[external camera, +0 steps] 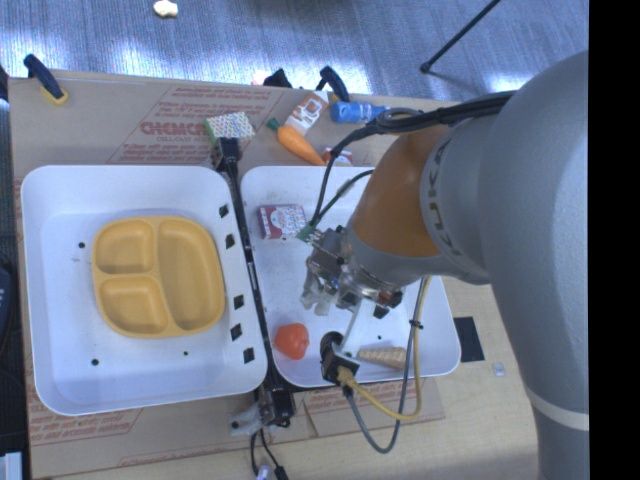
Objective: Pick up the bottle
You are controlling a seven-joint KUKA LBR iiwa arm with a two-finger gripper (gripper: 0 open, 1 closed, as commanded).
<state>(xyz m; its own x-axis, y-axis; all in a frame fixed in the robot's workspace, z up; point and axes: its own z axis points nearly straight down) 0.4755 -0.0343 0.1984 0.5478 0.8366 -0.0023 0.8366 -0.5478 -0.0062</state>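
1. Camera view, near edge of the right bin (440,363): a red tomato-like ball (292,341) and a cone (385,356) lie apart on the white floor.
2. Just beyond them, the gripper (325,290) hangs low over the middle of the right bin, below the arm's orange band. I cannot tell whether it is open or shut (glare and wrist hardware mask it). Nothing is visibly held.
3. Further in, a small red-and-white carton (282,220) lies near the bin's left wall.
4. The left bin (50,268) holds a yellow divided plate (158,274).
5. Farthest, outside both bins on the cardboard: an orange carrot (300,145), and just behind it what looks like the bottle (308,113), small, white and orange, lying tilted. It is well apart from the gripper.
6. Handling, as a judgement: probably light, stiff plastic, smooth and rounded, so it is prone to roll or squirt out. Best taken across the mid-body, square to its long axis, clear of the carrot alongside.
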